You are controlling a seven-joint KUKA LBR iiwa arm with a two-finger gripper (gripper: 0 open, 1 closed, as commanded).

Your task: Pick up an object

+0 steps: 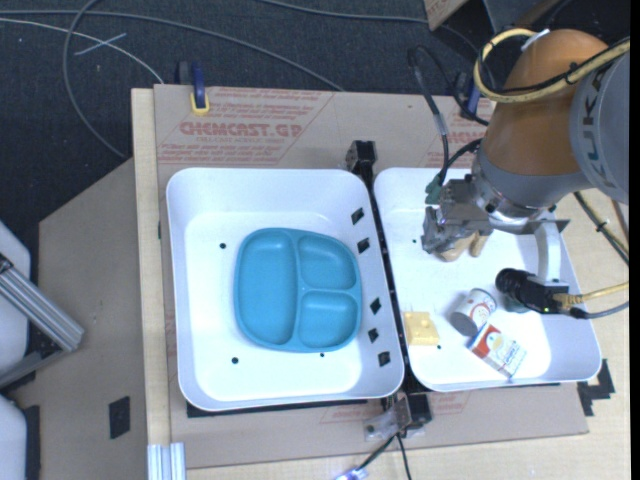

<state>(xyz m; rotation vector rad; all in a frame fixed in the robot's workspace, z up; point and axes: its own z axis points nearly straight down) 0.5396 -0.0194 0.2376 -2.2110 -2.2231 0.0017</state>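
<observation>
Hovering low over right bin (pixel 560 363), upper-left part: tool (pixel 447 240), arm (pixel 545 98) reaching from right. Small tan object (pixel 467 246) just beside fingertips, touching or gripped — cannot tell; finger spread hidden too. Lying loose toward bin front, likely pick candidates: yellow block (pixel 421 329), small can (pixel 474 309), red-white packet (pixel 498 351). Resting flat in left bin (pixel 195 218): blue divided plate (pixel 297 290). Carrying both bins: table (pixel 150 298).

Blue clamp (pixel 200 88), loose grey cables (pixel 120 18)
</observation>
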